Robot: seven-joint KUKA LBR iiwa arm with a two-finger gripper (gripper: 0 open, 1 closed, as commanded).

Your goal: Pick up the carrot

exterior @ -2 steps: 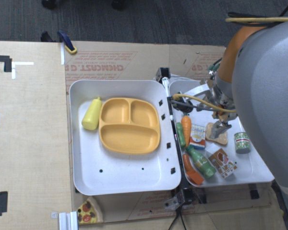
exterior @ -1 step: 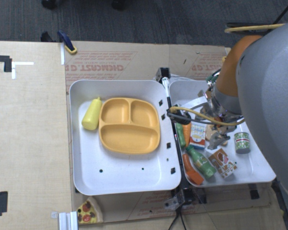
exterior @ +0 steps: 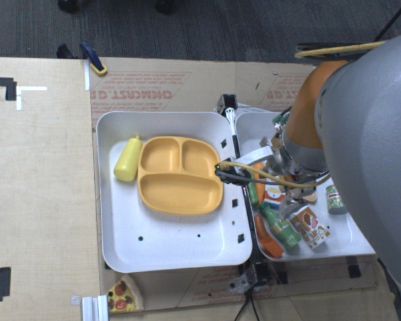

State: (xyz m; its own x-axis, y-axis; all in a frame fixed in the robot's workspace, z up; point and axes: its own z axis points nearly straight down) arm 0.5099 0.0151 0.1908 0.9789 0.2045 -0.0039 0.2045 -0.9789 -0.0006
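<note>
The grey arm (exterior: 367, 132) reaches in from the right, its orange band (exterior: 313, 109) above the right bin (exterior: 353, 241); the gripper (exterior: 291, 189) hangs low over the clutter in that bin, near its left wall; whether it is open or closed cannot be told, for the wrist hides it from above; nothing can be seen held in it.

The carrot (exterior: 269, 247) lies in the near left corner of the right bin, an orange shape just beside the bin's left wall; it lies apart from the gripper, with a green object (exterior: 285, 230) just beside it; a small brown and white carton (exterior: 311, 227) lies tilted to the right of that, and a small green-labelled can (exterior: 334, 199) lies further right, near the arm.

The left bin (exterior: 180, 249) holds a yellow divided plate (exterior: 180, 176), three compartments, nothing in them; a yellow bottle (exterior: 127, 159) lies just beside the plate's left rim.

Both bins rest on a cardboard sheet (exterior: 160, 89) upon the pale desk (exterior: 40, 192); a toy pizza slice (exterior: 122, 297) lies on the cardboard outside the left bin's near corner; a blue and yellow tool (exterior: 93, 59) lies at the cardboard's far edge.
</note>
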